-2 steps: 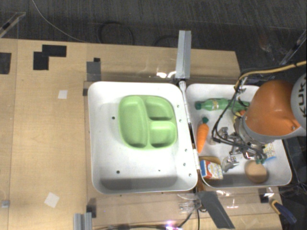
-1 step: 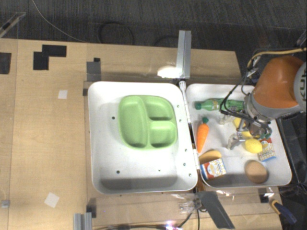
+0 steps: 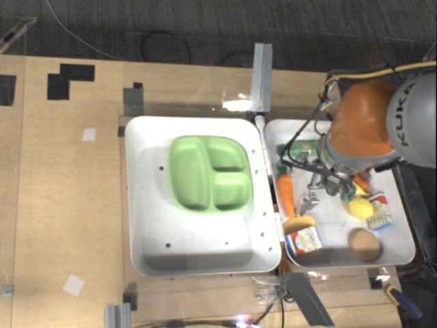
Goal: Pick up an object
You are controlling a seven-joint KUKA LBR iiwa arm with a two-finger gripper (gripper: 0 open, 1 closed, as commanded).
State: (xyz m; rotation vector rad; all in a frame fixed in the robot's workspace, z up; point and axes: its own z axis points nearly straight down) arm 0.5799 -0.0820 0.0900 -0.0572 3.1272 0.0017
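Observation:
The right bin (image 3: 403, 248) holds an orange carrot (image 3: 285, 194), a yellow lemon (image 3: 361, 208), a brown egg-shaped object (image 3: 364, 244), a small printed carton (image 3: 306, 240) and a tan bread-like piece (image 3: 299, 223). My gripper (image 3: 313, 195) reaches down into this bin just right of the carrot and above the tan piece. The arm's orange band (image 3: 360, 120) and wrist cover the bin's upper middle. Nothing shows between the fingers.
The left bin (image 3: 147, 251) carries a green divided plate (image 3: 208, 172). A grey post (image 3: 262, 77) stands behind the gap between the bins. Cables (image 3: 300, 139) hang off the wrist. A small printed packet (image 3: 381, 213) lies beside the lemon.

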